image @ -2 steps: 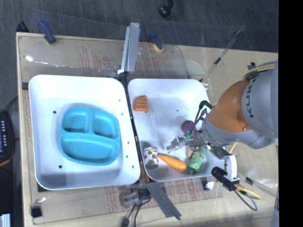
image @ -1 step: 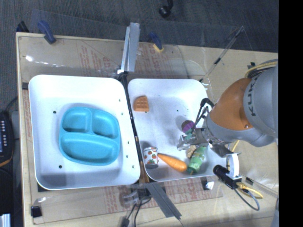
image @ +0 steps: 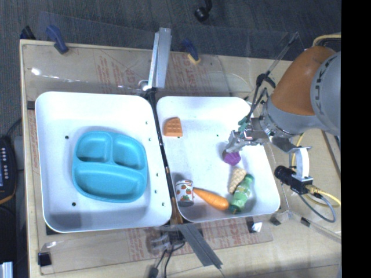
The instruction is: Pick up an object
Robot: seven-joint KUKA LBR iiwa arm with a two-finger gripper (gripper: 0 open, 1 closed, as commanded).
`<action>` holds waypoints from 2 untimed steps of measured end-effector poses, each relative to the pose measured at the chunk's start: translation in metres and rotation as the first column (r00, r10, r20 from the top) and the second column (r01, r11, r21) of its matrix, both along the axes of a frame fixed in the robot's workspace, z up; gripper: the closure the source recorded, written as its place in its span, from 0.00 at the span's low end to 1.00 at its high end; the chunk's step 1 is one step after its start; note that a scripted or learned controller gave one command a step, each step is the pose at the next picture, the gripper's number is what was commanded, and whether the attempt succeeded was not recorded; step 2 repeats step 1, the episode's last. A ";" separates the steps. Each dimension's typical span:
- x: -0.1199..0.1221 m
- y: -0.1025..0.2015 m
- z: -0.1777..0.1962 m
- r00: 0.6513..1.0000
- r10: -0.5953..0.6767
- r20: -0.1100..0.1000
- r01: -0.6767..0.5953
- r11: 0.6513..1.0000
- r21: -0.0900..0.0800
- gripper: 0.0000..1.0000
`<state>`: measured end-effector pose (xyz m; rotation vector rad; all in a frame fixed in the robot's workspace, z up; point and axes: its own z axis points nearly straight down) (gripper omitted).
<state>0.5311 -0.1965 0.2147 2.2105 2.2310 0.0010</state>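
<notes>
My gripper (image: 233, 147) hangs over the right side of the right bin (image: 197, 112). A small purple thing (image: 232, 158) sits right at its tip, touching or nearly touching it; I cannot make out whether it is gripped. Just below it lies a cream ridged cone (image: 236, 179) beside a green bottle (image: 242, 194). An orange carrot (image: 211, 198) lies along the bin's front wall, with a small printed can (image: 184, 191) at its left end. An orange waffle-like piece (image: 172, 127) rests at the bin's back left.
The left bin (image: 52, 109) holds a blue divided plate (image: 110, 165). A grey metal bar (image: 159, 57) stands behind the seam between the bins. Blue clamps (image: 57, 39) grip the bench's far edge.
</notes>
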 end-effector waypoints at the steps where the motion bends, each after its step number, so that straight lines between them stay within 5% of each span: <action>1: -0.054 0.002 -0.004 1.000 -0.002 -0.003 0.002 1.000 0.000 1.00; 2: -0.054 0.002 -0.004 1.000 -0.002 -0.003 0.002 1.000 0.000 1.00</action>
